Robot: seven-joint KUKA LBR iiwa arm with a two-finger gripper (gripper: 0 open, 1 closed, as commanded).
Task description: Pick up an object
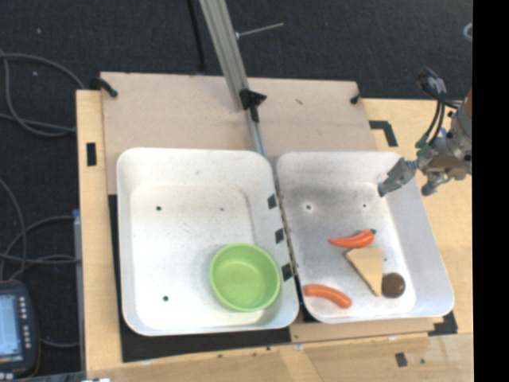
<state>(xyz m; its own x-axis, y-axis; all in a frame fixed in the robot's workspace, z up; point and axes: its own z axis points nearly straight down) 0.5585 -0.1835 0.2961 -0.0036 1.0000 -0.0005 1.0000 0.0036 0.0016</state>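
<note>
The right bin (318,181) holds a red-orange pepper (351,239), a yellow wedge (366,267), a small brown ball (392,285) and an orange sausage-shaped piece (327,294), all in its near half. A green bowl (245,275) sits in the left bin (159,189) near its front right corner. My gripper (413,181) hangs over the right bin's far right rim, above and to the right of the pepper. It is open, its fingers spread with nothing between them.
A slanted aluminium post (227,42) rises from behind the bins, between them. The bins sit on a brown board (175,110) on the bench. Cables lie on the dark floor at left.
</note>
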